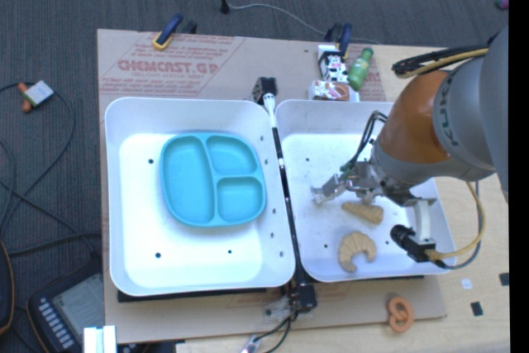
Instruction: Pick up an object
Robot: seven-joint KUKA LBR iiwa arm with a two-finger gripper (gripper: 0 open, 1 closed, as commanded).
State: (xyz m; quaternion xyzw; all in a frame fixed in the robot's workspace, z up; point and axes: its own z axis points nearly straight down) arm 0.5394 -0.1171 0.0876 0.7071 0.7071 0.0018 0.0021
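In the right bin point(314, 146) lie two tan pastry pieces: a curved croissant point(357, 250) near the front and a smaller flat piece point(365, 212) just behind it. My gripper point(347, 189) hangs low in the middle of this bin, just behind and left of the smaller piece. It is open, with one finger point(326, 192) reaching left and nothing between the fingers. The grey arm with its orange band point(417, 128) comes in from the right and hides the bin's right side.
The left bin point(132, 252) holds a blue divided plate point(213, 179). Behind the bins on the cardboard stand a green bottle point(359, 69) and a small packet point(332, 87). An orange ring point(400, 312) lies in front of the right bin. Blue clamps point(169, 30) grip the back edge.
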